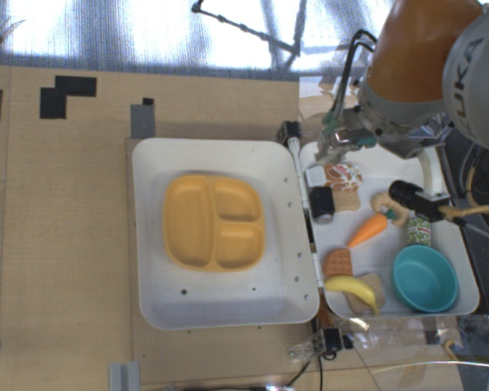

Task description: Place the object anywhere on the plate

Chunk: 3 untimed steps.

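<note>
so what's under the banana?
A tan, flat piece pokes out beneath the banana, beside the teal bowl. The banana covers the rest, so I can't tell what it is.

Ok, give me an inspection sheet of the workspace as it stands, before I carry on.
Surface: wooden bench bearing a left bin and a right bin, both white, side by side.
Job's things: yellow plate lies flat in the left bin, nothing on it yet.
Clutter: all in the right bin: carrot, banana, teal bowl, green-labelled bottle, red-and-white packet.
Grippers: gripper over the right bin's far left corner, just above the packet; grip state unclear.
Cables: black wire at the bench's near edge.
Surroundings: black marks on the bench, far left.
</note>
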Tool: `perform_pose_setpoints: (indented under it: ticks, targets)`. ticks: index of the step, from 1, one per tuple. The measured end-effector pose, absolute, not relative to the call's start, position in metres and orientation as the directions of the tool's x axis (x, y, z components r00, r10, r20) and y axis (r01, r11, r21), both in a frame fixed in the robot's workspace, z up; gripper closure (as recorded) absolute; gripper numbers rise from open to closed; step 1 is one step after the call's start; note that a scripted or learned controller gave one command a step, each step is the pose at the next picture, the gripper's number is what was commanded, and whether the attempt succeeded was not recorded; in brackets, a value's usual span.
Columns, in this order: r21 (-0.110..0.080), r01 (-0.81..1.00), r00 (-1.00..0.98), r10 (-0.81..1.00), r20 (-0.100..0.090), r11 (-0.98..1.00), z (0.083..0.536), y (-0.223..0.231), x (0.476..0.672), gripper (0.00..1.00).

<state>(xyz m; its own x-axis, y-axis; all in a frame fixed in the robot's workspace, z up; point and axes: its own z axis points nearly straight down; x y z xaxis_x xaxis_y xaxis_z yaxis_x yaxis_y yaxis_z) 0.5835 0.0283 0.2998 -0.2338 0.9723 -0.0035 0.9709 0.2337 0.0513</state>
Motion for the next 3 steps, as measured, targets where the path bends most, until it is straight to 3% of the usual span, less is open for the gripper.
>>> perform_pose_setpoints:
  ticks: [3]
  targets:
    - [0.076, 0.963, -0.259, 0.966, -0.009, 0.259, 0.336, 0.031, 0.59, 1.0]
